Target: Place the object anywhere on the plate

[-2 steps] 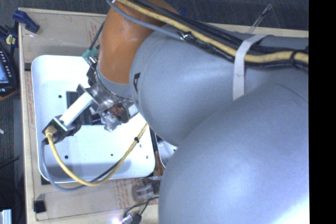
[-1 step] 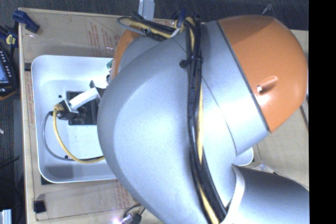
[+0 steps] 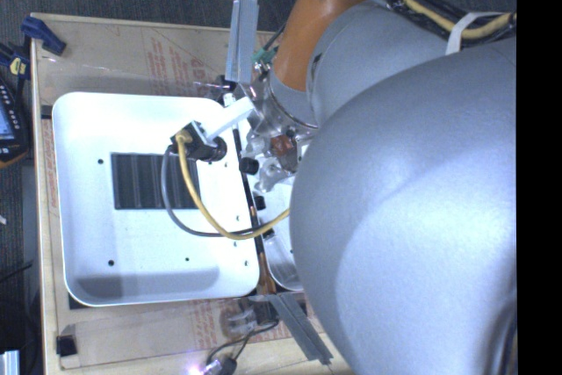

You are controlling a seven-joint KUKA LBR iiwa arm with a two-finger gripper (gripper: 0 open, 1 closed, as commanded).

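Observation:
My gripper (image 3: pixel 266 155) hangs over the strip between the two bins, its metal parts crowded together under the orange-banded wrist. The big grey arm covers nearly all of the right bin (image 3: pixel 279 266), of which a curved white sliver shows at the lower middle. On the floor of the left bin (image 3: pixel 88 277) lies a dark ribbed rectangle (image 3: pixel 145 180), well to the left of the gripper. I cannot make out anything between the fingers from this angle.
A yellow cable (image 3: pixel 189 198) loops from the wrist over the right part of the left bin. An upright metal post (image 3: pixel 243 35) stands at the back between the bins. Blue clamps (image 3: pixel 39 32) sit at the bench's far left corner.

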